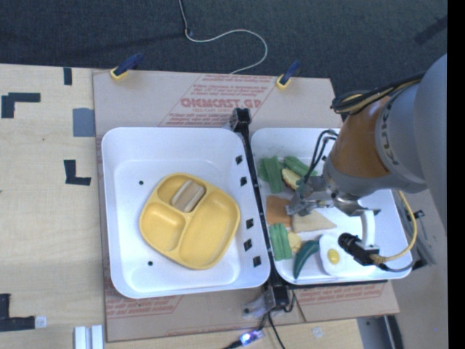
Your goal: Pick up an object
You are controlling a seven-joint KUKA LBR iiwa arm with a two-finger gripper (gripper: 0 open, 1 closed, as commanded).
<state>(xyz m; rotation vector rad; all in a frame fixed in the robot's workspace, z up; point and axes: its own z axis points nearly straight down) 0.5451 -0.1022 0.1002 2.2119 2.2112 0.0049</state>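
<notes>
My gripper (301, 201) reaches down into the right bin (396, 224), its tip over a tan toast-like slice (312, 223) and an orange-brown piece (275, 211). Around it lie green pieces (272, 171), a yellow piece (290, 178), a green ridged piece (280, 241), a dark green pepper shape (306, 254) and a fried egg (332, 257). The wrist covers part of the pile. Whether anything sits between the fingers is hidden.
The left bin (123, 195) holds a yellow divided plate (190, 220) with a tan bread-like piece (188, 194) in one compartment. A black divider (251, 195) runs between the bins. The arm's grey body and cables hang over the right bin's far side.
</notes>
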